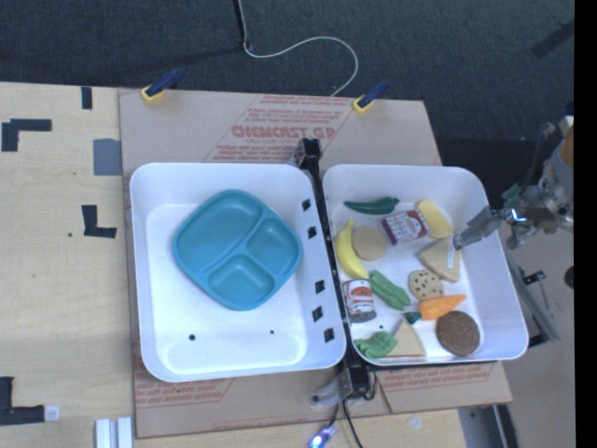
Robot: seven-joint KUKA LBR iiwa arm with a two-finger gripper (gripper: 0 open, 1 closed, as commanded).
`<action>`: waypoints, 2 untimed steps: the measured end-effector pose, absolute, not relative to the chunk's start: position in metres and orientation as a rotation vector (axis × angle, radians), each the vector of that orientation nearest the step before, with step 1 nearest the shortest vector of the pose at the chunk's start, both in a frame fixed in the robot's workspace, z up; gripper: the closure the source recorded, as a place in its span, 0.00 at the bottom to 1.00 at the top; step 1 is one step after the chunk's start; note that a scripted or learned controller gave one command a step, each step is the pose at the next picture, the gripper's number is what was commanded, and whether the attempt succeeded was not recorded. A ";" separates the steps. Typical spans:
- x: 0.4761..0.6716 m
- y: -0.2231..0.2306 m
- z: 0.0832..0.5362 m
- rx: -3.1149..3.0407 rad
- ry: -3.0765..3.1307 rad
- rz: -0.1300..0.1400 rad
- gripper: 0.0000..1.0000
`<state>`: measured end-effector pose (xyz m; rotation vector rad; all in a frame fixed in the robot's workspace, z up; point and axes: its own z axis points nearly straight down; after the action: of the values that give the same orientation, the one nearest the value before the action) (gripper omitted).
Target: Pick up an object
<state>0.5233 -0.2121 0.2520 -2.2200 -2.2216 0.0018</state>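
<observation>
One cheese wedge (441, 260) lies closest to the claw (469, 231), and we judge it the likeliest thing to be picked: it sits in the right bin (504, 292), toward that bin's right side, just below and left of the grey finger tip that slants in from the right edge of the view. The wedge's long axis runs roughly up and down the picture, with its broader end low, so a grasp across its short width looks the easier one to us. We cannot tell whether the claw is released or clenched; nothing is visibly caught in it. Around the wedge the bin is crowded: a cookie (424, 283) touches or nearly touches its lower left, a carrot (440, 306) lies just below, and a brown round patty (458, 332) sits further down. Above it are a yellow lemon-like piece (434, 217) and a small packet (404, 225), with a green pepper (371, 204) higher still. To the left lie a banana (350, 251), a tan round slice (369, 244), a green pod (389, 288) and a small can (360, 300). Room for the fingers looks tight on the wedge's left, freer on its right toward the bin wall. The left bin (159, 325) holds a blue divided plate (237, 248), well apart.
</observation>
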 end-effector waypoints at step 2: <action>0.494 -0.179 0.341 -2.219 -2.224 0.001 1.00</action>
<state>0.4942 -0.1790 0.3413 -2.2187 -2.2243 0.0014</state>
